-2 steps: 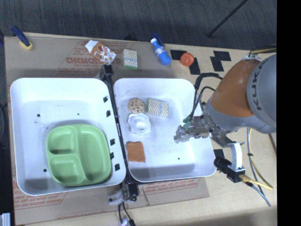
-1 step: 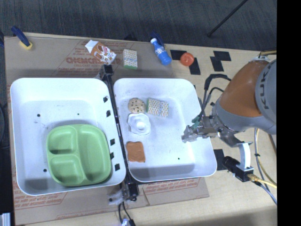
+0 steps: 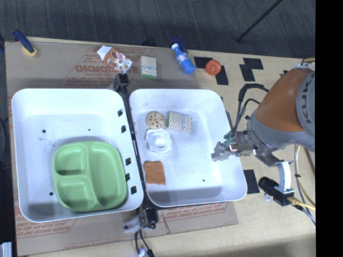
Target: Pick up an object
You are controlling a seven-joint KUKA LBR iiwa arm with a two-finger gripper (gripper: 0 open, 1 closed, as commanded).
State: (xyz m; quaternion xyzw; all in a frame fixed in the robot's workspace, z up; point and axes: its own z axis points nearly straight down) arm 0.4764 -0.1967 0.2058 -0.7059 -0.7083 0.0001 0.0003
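Objects for pickup lie in the right bin (image 3: 209,103): a cookie (image 3: 155,120) at its upper left, a patterned packet (image 3: 179,122) just beside it, a white cup (image 3: 158,141) below, an orange sponge (image 3: 154,172) lowest. Gripper (image 3: 221,152) sits at this bin's right wall; finger state cannot be determined

In the right bin (image 3: 214,103) we see four small things lying flat and grouped toward its left side: a round speckled cookie (image 3: 155,120); just beside it a pale patterned square packet (image 3: 179,122); below them a white cup-like piece (image 3: 158,141); lower still an orange-brown square (image 3: 154,172).
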